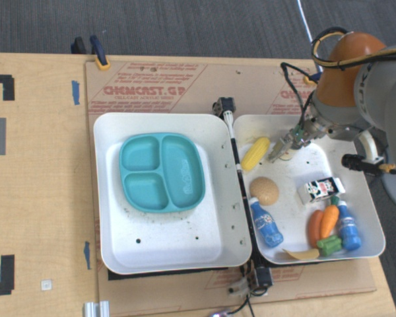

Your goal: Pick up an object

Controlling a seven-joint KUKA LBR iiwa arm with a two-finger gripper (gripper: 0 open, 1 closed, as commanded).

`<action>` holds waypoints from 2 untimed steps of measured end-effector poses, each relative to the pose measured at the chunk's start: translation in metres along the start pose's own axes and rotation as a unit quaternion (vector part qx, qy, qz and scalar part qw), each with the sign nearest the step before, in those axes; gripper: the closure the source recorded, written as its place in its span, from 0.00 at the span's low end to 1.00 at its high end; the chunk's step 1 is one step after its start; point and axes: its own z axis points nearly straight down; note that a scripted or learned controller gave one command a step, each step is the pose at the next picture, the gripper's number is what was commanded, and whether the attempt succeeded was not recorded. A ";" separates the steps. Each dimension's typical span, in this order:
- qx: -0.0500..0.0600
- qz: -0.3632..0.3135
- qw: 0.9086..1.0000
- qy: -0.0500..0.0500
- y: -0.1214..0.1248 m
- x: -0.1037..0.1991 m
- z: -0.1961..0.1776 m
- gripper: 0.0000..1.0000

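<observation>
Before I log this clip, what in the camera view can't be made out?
- Gripper: too small and blurred in the camera view to judge its fingers, or whether it touches the corn.
- Small white carton: print too small to read.
- Carrot cluster at the right bin corner: items overlap, hiding their undersides.
- Arm: cut off by the right edge.

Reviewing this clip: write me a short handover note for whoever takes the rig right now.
Gripper: low in the right bin, just right of the corn cob; nothing seen between its fingers.
Right bin also holds a brown ball, a blue bottle, a small carton, a carrot and a second blue bottle.
Left bin holds a teal divided plate.
Done: arm is down in the bin.
Left: grasp and lift one object.
</observation>
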 end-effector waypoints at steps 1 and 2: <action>0.007 -0.091 0.996 0.001 0.011 0.027 -0.001 0.00; 0.010 -0.163 0.986 0.002 0.010 0.029 -0.001 0.00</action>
